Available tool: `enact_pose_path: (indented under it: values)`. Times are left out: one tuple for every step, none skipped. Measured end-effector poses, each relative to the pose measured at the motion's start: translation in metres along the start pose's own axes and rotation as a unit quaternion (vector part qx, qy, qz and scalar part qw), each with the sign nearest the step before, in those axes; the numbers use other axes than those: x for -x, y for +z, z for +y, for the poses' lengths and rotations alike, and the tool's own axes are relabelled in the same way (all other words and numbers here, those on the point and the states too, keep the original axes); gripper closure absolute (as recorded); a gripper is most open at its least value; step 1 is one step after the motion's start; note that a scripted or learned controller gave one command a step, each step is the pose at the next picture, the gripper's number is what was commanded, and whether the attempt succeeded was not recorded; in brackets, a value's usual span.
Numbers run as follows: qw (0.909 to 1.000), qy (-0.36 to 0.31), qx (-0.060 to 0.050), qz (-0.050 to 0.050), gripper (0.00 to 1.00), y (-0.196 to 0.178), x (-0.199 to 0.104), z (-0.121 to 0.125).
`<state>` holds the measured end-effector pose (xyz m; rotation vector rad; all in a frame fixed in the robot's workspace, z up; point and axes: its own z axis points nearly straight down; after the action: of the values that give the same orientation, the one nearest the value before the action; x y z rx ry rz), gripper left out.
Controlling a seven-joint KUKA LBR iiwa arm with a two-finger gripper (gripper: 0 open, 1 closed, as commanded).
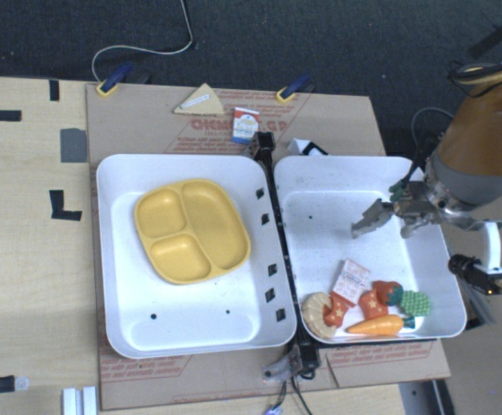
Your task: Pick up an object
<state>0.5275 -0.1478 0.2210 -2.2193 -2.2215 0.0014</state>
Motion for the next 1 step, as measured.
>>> enact_pose_path:
  values:
    - [1.0000, 0.002, -0.001, 0.000, 0.00, 0.0798, 0.0709, -0.0452]
